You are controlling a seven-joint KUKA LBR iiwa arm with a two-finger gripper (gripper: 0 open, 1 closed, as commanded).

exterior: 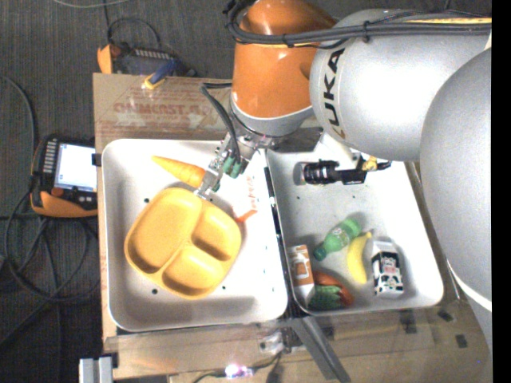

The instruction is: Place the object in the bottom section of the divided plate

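Note:
A yellow divided plate [184,242] with three sections lies in the left bin [128,309]. An orange carrot [177,168] lies on the bin floor just beyond the plate's upper rim, its tip pointing left. My gripper [210,182] hangs from the orange-banded wrist right at the carrot's thick right end, just over the plate's top edge. Whether it grips the carrot is hidden by the gripper body.
A small orange scrap [246,212] lies right of the plate. The right bin [415,214] holds a green bottle [337,238], a banana [358,258], a white carton [387,266], a brown box [301,263] and a red-and-green item [329,295].

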